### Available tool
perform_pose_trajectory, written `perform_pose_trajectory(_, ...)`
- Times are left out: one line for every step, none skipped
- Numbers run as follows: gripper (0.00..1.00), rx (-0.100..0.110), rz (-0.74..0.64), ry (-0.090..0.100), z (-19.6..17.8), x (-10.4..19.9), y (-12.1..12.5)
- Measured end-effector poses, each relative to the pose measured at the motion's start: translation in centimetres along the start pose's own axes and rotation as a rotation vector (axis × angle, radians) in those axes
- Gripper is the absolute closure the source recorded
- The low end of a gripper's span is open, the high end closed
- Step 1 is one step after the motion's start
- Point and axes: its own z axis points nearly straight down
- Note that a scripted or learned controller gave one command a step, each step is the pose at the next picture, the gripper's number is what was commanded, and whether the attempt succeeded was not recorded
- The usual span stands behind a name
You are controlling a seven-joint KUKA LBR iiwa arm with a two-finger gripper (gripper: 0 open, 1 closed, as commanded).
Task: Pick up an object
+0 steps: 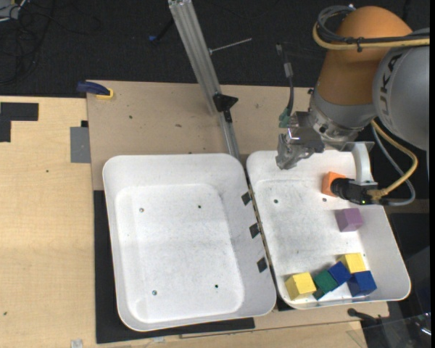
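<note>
hand (288,156) hangs at the right bin's (299,227) far corner; can't tell how open it is; purple cube (349,219) lies nearer us, rightward

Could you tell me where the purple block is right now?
In the camera view, the purple block lies in the right bin, toward its right side, above the coloured blocks clustered at its near corner.
</note>
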Motion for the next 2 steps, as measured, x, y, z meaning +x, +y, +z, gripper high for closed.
perform_pose_trajectory(1.00,0.001,0.000,0.000,1.8,4.6,-0.4)
perform_pose_trajectory(1.00,-0.001,-0.001,0.001,1.4,9.9,-1.2)
